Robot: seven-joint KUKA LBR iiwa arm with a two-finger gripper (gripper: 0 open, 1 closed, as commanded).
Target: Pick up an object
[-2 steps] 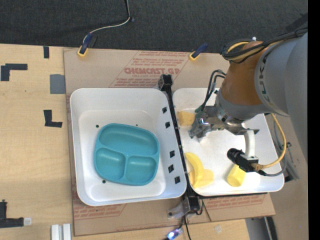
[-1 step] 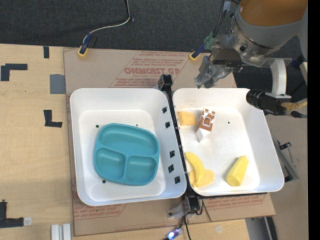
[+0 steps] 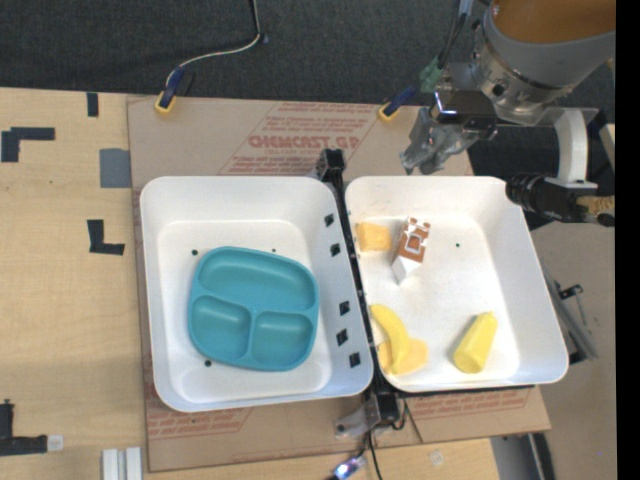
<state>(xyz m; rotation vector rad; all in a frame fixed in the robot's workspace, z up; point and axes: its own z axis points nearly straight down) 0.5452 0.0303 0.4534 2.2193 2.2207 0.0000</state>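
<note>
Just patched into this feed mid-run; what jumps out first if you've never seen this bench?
The teal divided plate fills much of the left bin. The right bin holds yellow pieces: a banana by its near-left corner, a yellow block to its right, a small orange-yellow chunk and a brown-and-white box farther back. The gripper hangs above the right bin's far rim, under the arm's orange band.

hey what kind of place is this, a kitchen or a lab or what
Likely a robotics lab bench, not a kitchen: a grey arm's gripper hangs above two white bins on marked cardboard, holding a teal plate and toy food.
</note>
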